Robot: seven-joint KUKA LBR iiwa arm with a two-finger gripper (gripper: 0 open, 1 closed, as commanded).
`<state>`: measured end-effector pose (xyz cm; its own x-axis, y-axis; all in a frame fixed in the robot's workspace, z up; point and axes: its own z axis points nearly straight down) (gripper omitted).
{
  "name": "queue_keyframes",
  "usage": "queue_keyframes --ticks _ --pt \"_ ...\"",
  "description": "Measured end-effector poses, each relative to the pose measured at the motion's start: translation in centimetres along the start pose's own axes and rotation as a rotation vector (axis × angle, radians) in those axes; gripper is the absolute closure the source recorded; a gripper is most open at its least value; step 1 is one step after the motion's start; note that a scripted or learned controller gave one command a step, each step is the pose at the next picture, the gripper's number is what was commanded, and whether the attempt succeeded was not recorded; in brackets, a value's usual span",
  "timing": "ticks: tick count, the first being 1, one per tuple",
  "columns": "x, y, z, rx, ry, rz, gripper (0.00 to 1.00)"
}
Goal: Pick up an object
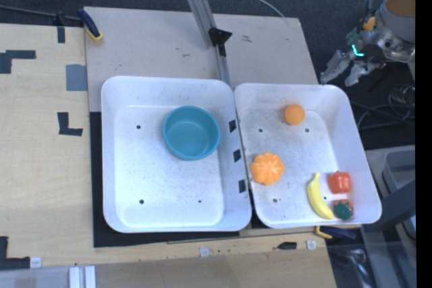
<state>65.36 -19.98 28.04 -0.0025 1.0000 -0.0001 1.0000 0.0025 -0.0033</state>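
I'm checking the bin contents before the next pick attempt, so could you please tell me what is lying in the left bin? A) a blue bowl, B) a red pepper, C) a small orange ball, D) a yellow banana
A: the blue bowl sits in the left bin, while the banana, the orange ball and the red pepper all lie in the right bin.

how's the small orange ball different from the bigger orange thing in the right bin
The small orange ball is smooth and round; the pumpkin-like orange piece is ribbed and lumpy. The ball is the smaller of the two. The ball lies toward the far side of the right bin; the ribbed piece lies nearer, close to the bin's left wall. Both are orange, lie loose on the bin floor, and are apart from the gripper.
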Motion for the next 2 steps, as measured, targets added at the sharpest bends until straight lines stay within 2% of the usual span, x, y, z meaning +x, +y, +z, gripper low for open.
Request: queue_keyframes --ticks 1,2 --pt "0.0 0.0 0.0 0.0 0.0 0.0 0.0" --pt "0.5 0.5 6.3 0.005 0.001 0.0 0.0"
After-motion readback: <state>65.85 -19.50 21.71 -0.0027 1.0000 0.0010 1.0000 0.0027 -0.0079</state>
